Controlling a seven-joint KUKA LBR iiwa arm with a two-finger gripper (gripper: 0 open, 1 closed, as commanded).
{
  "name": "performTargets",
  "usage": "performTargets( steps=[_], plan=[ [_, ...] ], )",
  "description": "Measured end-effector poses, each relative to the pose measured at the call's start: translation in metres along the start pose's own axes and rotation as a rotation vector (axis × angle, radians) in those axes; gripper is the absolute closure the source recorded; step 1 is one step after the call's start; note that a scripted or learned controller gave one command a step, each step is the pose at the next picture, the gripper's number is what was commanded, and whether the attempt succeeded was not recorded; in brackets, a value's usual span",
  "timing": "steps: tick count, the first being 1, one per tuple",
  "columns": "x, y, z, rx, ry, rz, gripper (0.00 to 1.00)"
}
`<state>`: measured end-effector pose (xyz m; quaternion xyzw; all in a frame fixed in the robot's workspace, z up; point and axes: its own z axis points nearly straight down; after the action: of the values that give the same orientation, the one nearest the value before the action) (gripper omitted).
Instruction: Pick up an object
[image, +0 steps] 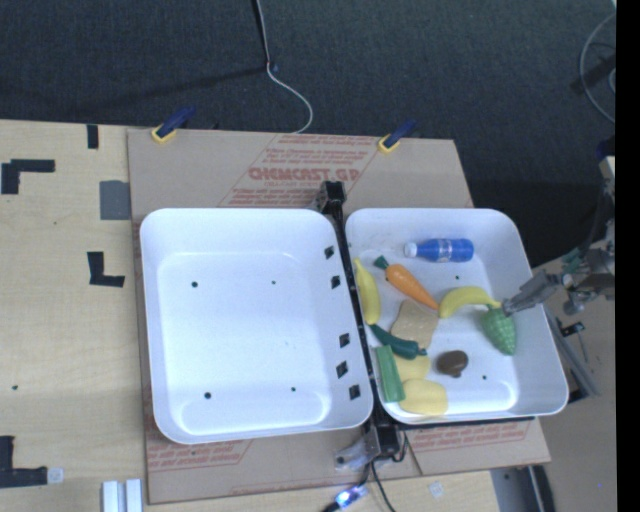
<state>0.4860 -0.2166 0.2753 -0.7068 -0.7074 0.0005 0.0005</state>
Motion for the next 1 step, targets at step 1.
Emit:
performTargets(
  steps=[1],
  plan=[
    [-0.0083, -0.0018, -0.2059, -0.020, -0.009, -0.001, 0.00]
  ],
)
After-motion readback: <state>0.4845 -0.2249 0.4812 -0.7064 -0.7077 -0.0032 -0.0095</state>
